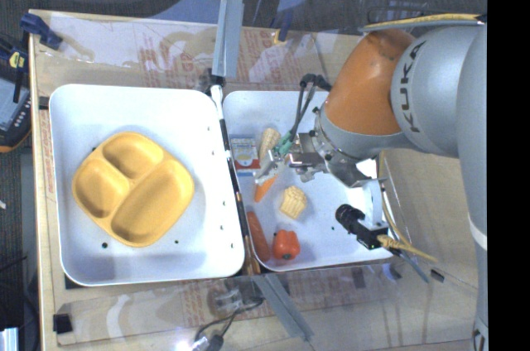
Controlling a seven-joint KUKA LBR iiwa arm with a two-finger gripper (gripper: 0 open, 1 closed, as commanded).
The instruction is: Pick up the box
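Observation:
The box (243, 151) is a small carton with a pale top and a red lower end. It lies flat in the right bin (331, 252), against that bin's left wall. My gripper (278, 165) hangs low over the right bin, just right of the box and slightly nearer the front. It sits above a pale yellow banana-like piece (268, 142) and an orange carrot (262, 191). Nothing shows as held. The grey and orange arm (389, 97) covers the bin's right half.
A yellow divided plate (132, 188) fills the middle of the left bin (74, 105). Also in the right bin are a yellow corn piece (293, 202), a red pepper (285, 244) and a red sausage (257, 234). A black fitting (358, 226) sits by the front right.

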